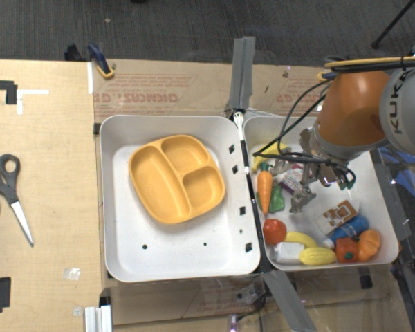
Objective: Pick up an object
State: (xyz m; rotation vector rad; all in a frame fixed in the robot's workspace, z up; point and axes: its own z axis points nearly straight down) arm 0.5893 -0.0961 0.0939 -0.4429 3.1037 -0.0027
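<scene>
Right, arm comes in from 3 o'clock w/ its orange band [354, 109] sitting over the top-right part of the right bin [387, 206]. Gripper [303, 198] hangs low over the middle of that bin; metal fingers point down toward the bin floor w/ a slim gap showing betw. the tips, nothing seen clamped betw. them. Cables loop off the wrist on the 9 o'clock side.

Objs all in the right bin. Toy carrot [263, 189] lies along the bin's left wall, at 9 o'clock of the gripper, w/ a green piece [277, 199] just beside it. Red tomato [274, 229] at approx 7 o'clock. Below that, a white item [288, 252] and yellow corn-like piece [317, 256] along the near wall, w/ a yellow banana-like piece [300, 239] just above them. Toward 4–5 o'clock: brown-and-white packet [339, 214], blue item [353, 226], small orange pumpkin [369, 243] in the corner. Fingertips are apart from all of these; closest are the green piece and a purplish wrapper [291, 180] near 10 o'clock.

Left bin [117, 254] holds a yellow divided plate [177, 178], tilted diagonally. Scissors [12, 192] lie on the wooden bench at far 9 o'clock.
</scene>
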